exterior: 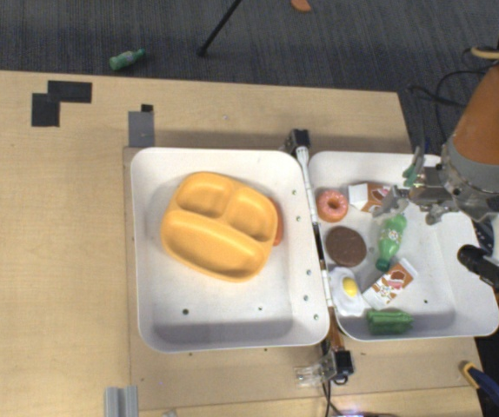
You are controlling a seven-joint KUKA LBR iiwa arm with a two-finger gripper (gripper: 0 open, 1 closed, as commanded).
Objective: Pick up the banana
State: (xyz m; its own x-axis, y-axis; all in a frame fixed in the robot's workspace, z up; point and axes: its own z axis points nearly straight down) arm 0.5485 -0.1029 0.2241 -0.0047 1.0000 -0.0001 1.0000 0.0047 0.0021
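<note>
- Banana point(347, 286) lies well apart from gripper point(413, 196); whether it is apart or together, cannot tell.
- Gripper hangs above green bottle point(390, 238), far side of right bin point(480, 324), so likely off target.
- Banana, my guess: small yellow piece, near-left corner, beside brown disc point(347, 245).

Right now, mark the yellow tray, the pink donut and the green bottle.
yellow tray point(219, 224), camera view, on its central divider.
pink donut point(331, 204), camera view, on its frosted ring.
green bottle point(389, 240), camera view, on its body.
</note>
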